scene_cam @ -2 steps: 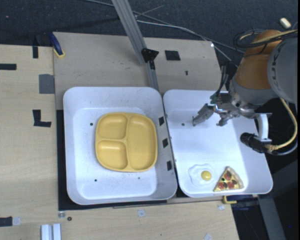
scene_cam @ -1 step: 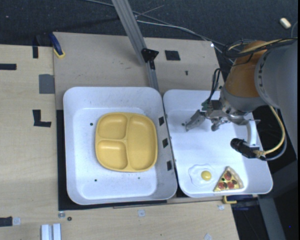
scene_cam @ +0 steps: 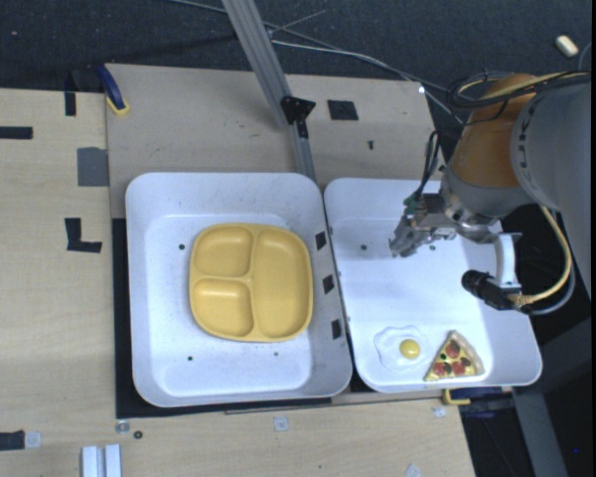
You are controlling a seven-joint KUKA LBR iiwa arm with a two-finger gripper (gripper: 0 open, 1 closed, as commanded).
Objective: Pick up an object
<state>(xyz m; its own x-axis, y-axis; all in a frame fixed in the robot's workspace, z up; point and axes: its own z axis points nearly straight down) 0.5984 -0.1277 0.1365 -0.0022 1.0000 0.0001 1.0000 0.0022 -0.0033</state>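
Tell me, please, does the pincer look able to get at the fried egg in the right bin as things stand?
Probably yes. The pincer hangs over the right bin, near its far side, and bare white floor lies between it and the fried egg. The pizza slice sits close beside the egg, which may crowd a grasp.

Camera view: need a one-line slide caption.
Gripper over the right bin, above a toy fried egg and pizza slice; yellow divided plate in the left bin.
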